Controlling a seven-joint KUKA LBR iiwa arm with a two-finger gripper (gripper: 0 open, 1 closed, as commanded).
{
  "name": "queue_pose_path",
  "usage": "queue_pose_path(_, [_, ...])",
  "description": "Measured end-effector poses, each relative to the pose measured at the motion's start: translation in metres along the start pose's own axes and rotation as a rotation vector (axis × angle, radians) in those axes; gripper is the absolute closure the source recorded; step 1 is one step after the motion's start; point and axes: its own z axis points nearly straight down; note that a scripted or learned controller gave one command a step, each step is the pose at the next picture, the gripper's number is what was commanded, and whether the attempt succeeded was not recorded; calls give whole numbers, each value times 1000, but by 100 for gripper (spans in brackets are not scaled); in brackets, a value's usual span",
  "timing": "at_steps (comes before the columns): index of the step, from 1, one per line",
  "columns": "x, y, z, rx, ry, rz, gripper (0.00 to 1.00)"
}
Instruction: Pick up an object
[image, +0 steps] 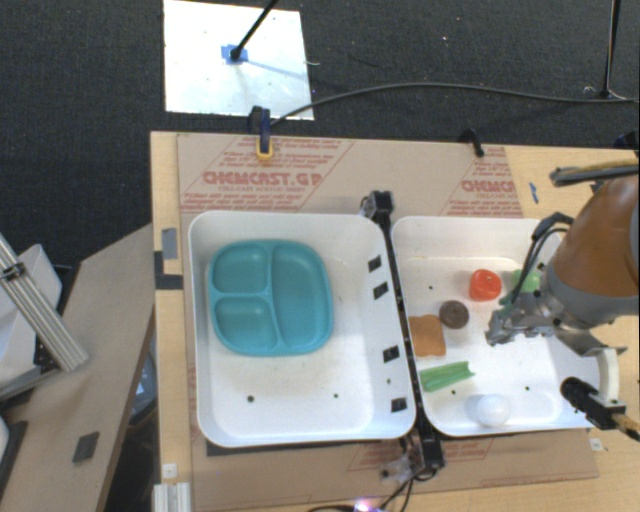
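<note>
The right bin (440, 240) holds several small objects: a red-orange piece (485, 284), a dark brown round one (454, 314), a tan brown block (428, 336), a green strip (445, 376) and a white ball (490, 408). My gripper (508, 328) hangs over the right side of this bin, just right of the brown round object and below the red-orange piece. A bit of green (524, 281) shows behind the wrist. I see nothing held between the fingers.
The left bin (215, 400) carries a teal divided plate (270, 298). A black clamp strip (392, 310) runs between the two bins. The arm's orange band (600, 240) fills the right edge over the right bin. Cables cross the cardboard behind.
</note>
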Motion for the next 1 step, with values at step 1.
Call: queue_pose_path(1, [2,1,-42,1,0,-1,100])
